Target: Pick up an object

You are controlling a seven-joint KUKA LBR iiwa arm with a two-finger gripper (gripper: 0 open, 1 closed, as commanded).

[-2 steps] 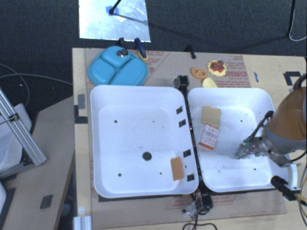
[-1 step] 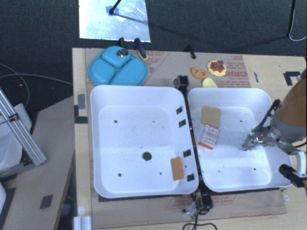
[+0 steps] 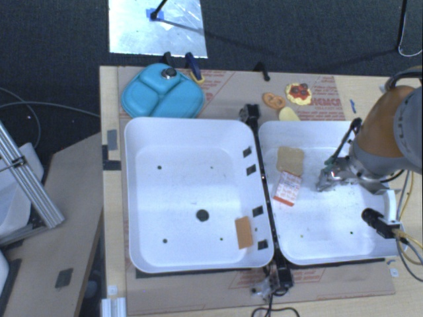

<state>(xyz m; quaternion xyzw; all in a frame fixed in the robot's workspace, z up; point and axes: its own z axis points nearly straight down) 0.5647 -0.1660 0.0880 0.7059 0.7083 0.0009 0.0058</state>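
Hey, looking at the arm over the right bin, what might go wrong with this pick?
The gripper sits right of the white and red card and the tan square, so it may close beside them. Both look flat, so fingers could slide over them. They also overlap, so one may drag the other.

Blue divided tray (image 3: 162,92) and small food toys (image 3: 288,100) behind the bins (image 3: 192,132).

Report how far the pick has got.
Done: the gripper is down inside the right bin, right of the tan card and the red-and-white packet. In hand: nothing visibly held. Left: grasping and lifting an object.
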